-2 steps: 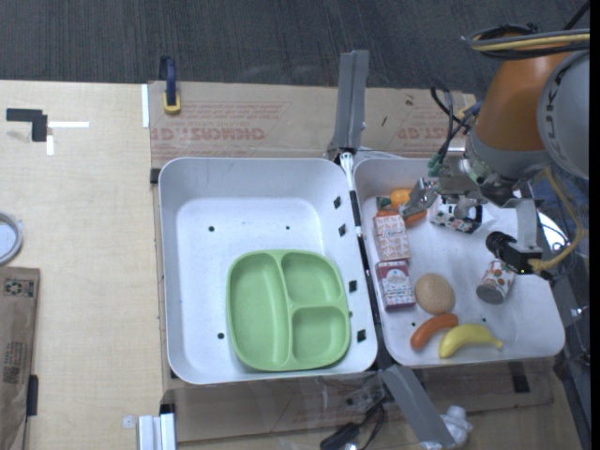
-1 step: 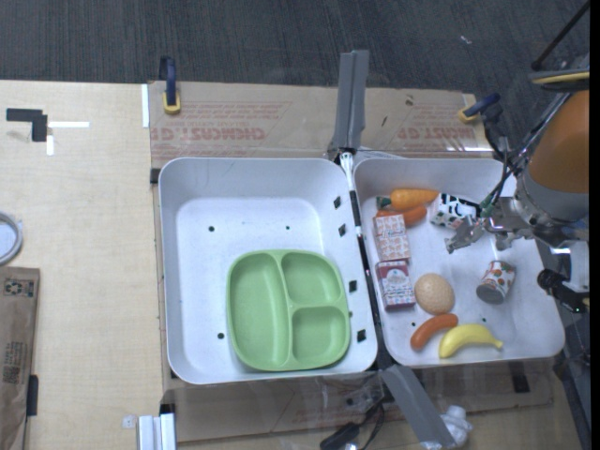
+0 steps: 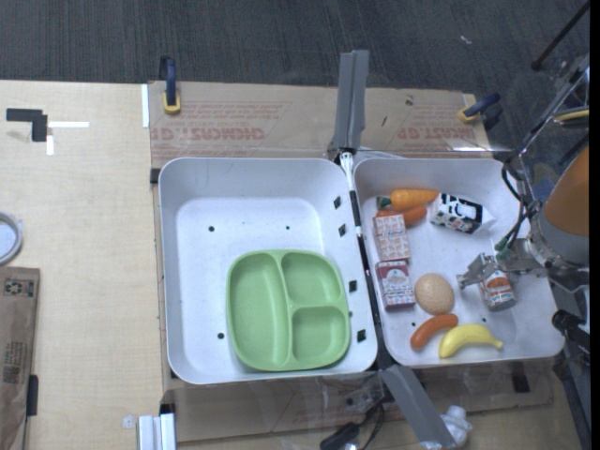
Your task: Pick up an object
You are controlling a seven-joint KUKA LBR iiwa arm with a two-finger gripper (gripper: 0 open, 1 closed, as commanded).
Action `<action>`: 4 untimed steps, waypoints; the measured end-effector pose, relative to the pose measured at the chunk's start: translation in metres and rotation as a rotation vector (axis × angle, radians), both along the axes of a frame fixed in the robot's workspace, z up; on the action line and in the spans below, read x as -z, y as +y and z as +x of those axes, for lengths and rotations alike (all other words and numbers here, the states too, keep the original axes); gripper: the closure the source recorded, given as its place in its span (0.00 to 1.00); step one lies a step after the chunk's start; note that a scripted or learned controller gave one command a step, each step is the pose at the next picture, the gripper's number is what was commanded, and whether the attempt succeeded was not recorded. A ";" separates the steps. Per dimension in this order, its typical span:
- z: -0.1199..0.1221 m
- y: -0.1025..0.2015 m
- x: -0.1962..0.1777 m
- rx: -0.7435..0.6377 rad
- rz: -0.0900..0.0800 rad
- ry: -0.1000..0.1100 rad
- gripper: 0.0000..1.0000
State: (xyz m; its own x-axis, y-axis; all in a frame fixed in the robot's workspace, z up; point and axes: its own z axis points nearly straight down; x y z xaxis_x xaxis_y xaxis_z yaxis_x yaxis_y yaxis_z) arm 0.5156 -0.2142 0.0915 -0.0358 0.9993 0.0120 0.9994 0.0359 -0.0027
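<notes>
On the counter (image 3: 84, 251) at the far left edge, part of a tape roll (image 3: 5, 240), and below it a brown paper bag (image 3: 15, 331). Further along, against the back, a sheet of cardboard (image 3: 244, 120) pinned by a blue clamp (image 3: 168, 81).

Next, the left bin (image 3: 234, 214), white and shallow, with a green divided plate (image 3: 287, 309) lying flat in its near half. Between the two bins, a grey upright post (image 3: 352, 97).

In the right bin (image 3: 441, 256), starting at its left wall: a carrot (image 3: 413, 198) at the back, two red boxes in a column below it, the upper box (image 3: 392, 235) just above the lower box (image 3: 396, 284). Beside the carrot, a black-and-white carton (image 3: 457, 214). Nearer the front, an egg (image 3: 434, 293) touching the lower box, a small orange sausage (image 3: 433, 330) under it, and a banana (image 3: 469, 340) just beside that.

To the right of the egg, the gripper (image 3: 476, 272), low in the bin and right up against a small can (image 3: 499, 292). Impossible to tell how wide the gripper stands, or whether the can is actually gripped. Behind it, at the right edge, the arm's orange band (image 3: 574, 204).
</notes>
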 end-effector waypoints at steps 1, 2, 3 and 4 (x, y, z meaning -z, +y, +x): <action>0.000 -0.004 -0.009 0.006 -0.008 -0.002 1.00; 0.028 0.009 -0.105 0.234 -0.013 0.001 1.00; 0.048 0.024 -0.055 0.236 -0.013 0.002 1.00; 0.039 0.074 -0.118 -0.008 -0.013 -0.002 1.00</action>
